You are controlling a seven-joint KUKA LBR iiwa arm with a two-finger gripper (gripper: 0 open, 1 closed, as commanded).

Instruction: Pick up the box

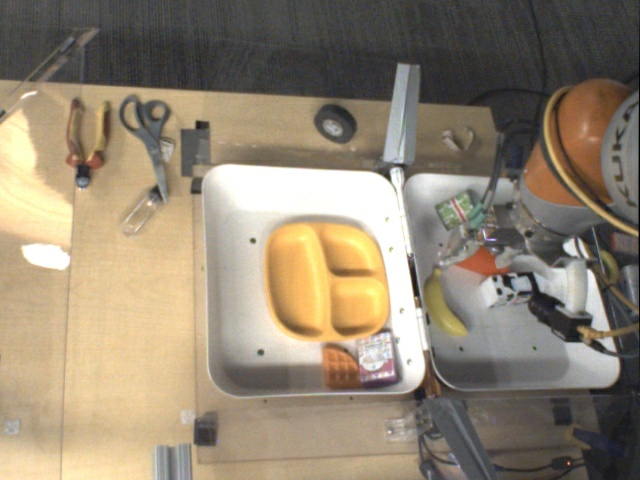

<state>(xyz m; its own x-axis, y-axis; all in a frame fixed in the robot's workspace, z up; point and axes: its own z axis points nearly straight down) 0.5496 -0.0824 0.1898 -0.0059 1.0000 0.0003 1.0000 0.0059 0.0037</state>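
Wooden bench (120,298), two bins; my gripper (468,240) hangs in the right bin (520,368); finger state I cannot tell; the box (376,357) lies untouched in the left bin (230,268).

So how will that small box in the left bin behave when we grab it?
The box lies flat against the left bin front wall, so probably no rolling. It looks like printed carton: likely light, maybe crushable. The yellow tray crowds it, so it may slide.

My bench (120,368) is light wood. Two white bins (230,268) sit side by side at right; at far left lie pliers (85,138) and scissors (150,148), a tape roll (335,123) farther right
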